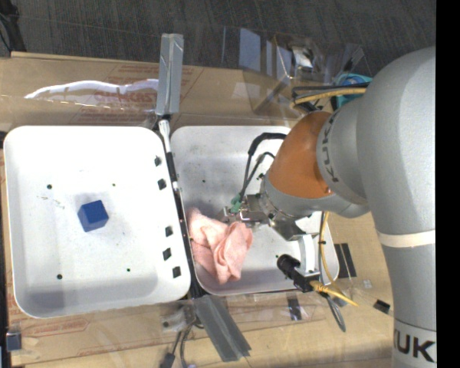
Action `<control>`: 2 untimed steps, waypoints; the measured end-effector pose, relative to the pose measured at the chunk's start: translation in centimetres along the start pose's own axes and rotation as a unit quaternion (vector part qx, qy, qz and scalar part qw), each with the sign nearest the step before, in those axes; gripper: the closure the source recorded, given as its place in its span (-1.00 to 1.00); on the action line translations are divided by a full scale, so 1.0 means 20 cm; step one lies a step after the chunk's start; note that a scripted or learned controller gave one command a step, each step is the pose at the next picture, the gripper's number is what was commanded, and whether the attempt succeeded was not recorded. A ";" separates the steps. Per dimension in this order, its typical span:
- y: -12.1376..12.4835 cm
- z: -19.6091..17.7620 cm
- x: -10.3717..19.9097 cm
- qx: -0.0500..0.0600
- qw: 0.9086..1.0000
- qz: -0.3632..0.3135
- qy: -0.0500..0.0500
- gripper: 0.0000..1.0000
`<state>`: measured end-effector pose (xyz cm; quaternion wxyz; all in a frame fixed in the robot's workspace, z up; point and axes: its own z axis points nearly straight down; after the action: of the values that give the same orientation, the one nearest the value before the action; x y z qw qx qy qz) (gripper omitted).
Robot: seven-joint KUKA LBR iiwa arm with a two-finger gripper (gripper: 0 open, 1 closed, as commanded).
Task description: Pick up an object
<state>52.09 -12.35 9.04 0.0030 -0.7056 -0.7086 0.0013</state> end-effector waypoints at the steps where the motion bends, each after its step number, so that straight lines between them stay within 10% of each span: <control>1: 0.00 -0.05 0.00 0.001 1.000 0.000 0.000 1.00; 2: 0.00 -0.05 0.00 0.001 1.000 -0.001 0.000 -1.00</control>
<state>52.12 -12.40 10.00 0.0033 -0.7051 -0.7091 0.0017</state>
